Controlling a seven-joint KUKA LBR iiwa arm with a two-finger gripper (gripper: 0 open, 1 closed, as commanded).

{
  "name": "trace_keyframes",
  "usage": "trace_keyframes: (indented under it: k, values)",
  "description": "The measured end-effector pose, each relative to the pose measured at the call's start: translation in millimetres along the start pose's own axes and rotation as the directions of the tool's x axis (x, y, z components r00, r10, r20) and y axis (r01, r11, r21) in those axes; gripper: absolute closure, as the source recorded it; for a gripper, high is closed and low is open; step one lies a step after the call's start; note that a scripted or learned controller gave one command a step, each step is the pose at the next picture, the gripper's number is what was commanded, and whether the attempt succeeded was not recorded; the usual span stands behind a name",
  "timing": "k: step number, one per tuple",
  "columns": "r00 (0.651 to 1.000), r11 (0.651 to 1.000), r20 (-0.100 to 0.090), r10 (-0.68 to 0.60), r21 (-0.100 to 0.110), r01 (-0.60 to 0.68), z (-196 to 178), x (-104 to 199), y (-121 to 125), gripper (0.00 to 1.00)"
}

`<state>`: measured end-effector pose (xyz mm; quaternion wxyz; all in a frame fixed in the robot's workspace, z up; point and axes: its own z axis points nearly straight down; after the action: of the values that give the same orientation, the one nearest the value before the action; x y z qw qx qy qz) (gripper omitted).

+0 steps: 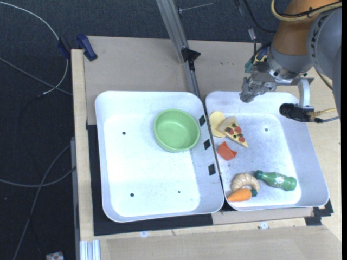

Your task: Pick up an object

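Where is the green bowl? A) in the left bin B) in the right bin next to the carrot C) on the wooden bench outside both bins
A: the green bowl sits inside the left bin, while the carrot lies over in the right bin.

Two white bins (pixel 108 161); one green bowl (pixel 176 130), one pizza slice (pixel 234 131), one red piece (pixel 226 151), one croissant (pixel 245 180), one carrot (pixel 240 195), one green bottle (pixel 277 180).
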<state>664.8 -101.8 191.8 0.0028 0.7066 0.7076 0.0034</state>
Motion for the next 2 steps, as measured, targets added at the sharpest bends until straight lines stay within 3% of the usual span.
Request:
trace_keyframes:
  k: [2]
  values:
    - [1.0,1.0,0.0,0.0,0.0,0.0,-105.2,-1.8,9.4,1.0]
